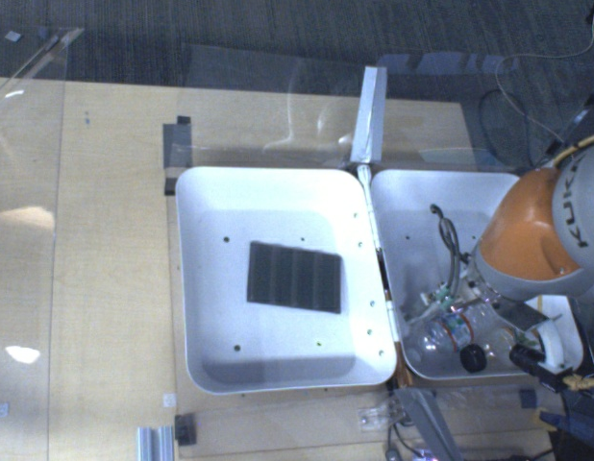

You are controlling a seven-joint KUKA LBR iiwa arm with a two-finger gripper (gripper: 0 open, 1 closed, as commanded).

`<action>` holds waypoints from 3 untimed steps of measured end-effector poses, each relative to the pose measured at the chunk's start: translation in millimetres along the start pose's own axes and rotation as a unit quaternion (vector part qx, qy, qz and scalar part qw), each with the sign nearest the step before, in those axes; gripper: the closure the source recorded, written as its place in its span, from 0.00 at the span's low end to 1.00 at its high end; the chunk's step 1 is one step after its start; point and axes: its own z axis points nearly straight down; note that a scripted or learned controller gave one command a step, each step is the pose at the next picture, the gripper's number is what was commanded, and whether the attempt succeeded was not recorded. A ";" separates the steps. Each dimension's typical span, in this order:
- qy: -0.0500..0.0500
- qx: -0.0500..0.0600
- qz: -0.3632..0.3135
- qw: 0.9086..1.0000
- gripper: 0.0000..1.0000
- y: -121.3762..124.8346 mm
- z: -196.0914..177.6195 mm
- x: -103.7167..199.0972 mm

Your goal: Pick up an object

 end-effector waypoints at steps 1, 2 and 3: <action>-0.001 -0.004 -0.001 1.000 1.00 3.7 -12.1 -0.4; -0.001 -0.004 -0.001 1.000 0.00 3.7 -12.1 -0.3; 0.002 0.003 0.117 0.993 0.00 51.6 1.8 -7.2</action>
